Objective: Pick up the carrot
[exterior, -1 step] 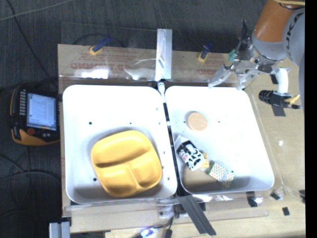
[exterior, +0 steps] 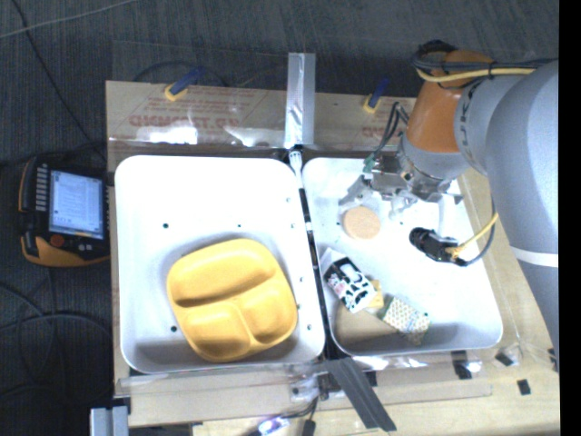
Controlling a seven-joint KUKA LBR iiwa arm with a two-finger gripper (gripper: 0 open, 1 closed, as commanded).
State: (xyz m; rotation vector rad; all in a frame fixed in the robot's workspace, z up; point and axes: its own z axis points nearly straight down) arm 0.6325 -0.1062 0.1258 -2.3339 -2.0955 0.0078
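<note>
A round, flat, pale-orange piece (exterior: 363,223), the only carrot-coloured thing in the right bin (exterior: 472,271), lies in that bin's upper left part. The gripper (exterior: 388,187) hangs just above and behind it, close to the bin's far wall, and nothing can be seen held in it. The grey arm with its orange band (exterior: 434,116) reaches in from the upper right.
A black-and-white patterned object (exterior: 352,287) and a small speckled packet (exterior: 405,317) lie near the right bin's front. A yellow divided plate (exterior: 232,296) sits in the left bin (exterior: 154,198). A handheld pendant (exterior: 65,209) lies left of the bench.
</note>
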